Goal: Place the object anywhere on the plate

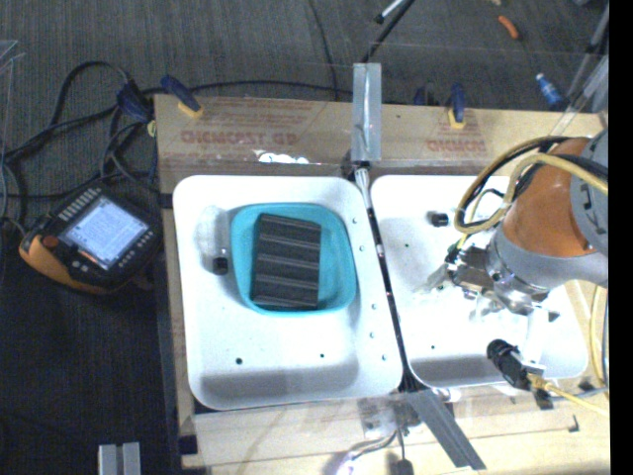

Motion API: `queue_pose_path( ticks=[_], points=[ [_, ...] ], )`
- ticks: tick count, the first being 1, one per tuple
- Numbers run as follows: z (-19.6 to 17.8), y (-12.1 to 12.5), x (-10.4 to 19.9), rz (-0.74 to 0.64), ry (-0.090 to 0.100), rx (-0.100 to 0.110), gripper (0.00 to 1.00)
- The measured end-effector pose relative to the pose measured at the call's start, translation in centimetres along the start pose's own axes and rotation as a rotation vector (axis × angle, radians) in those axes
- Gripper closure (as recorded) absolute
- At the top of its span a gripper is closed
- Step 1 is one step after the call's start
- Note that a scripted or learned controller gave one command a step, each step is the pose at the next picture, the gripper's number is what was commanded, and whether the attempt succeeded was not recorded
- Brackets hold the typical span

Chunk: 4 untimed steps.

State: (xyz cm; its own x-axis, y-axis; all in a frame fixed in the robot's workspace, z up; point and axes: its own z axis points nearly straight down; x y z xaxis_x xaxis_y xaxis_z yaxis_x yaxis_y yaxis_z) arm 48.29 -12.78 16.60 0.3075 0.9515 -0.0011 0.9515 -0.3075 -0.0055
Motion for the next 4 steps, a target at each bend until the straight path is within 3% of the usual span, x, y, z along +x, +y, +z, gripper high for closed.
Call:
queue_pose_path(
  ticks=[1,2,3,4],
  points=[
    [0.0,0.0,0.0,0.0,0.0,0.0,0.0],
    [-4.2,1.3,-4.2,-0.051,-0.001,-0.002,0.0],
    [-15.9,2.0,-6.3,-0.011,-0.003,-0.004,0.0],
    [-15.9,2.0,-6.3,-0.011,-0.003,-0.004,0.0]
  ],
)
